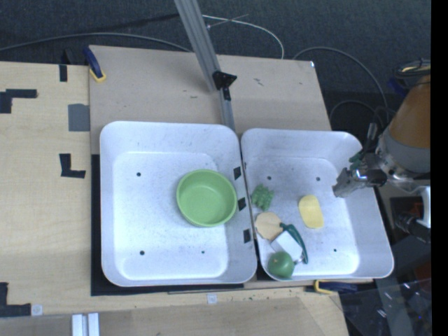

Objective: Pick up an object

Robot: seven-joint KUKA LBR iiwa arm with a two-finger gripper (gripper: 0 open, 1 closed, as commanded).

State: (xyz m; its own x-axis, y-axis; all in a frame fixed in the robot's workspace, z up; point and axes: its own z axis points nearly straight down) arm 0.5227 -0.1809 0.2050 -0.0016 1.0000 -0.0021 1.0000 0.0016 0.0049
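While claw (348, 183) grip state is unclear, round green bowl (206, 197), smooth yellow oval (311, 211), speckled white bins (140, 142)

Wooden bench (161, 89), dark carpet (315, 12)

Camera view: single fixed camera, mounted above the bench (168, 82), looking down at a slant, far enough off to take in both white bins whole; left bin (126, 208) sits at frame centre-left, right bin (350, 243) at centre-right, their inner rims touching near the middle. Bench top runs past the left and bottom frame edges; dark floor with loose cables (252, 30) fills the top strip; a grey pole (199, 37) slants down from the top edge to the bins' far rims; the arm (409, 128) enters at the right edge.
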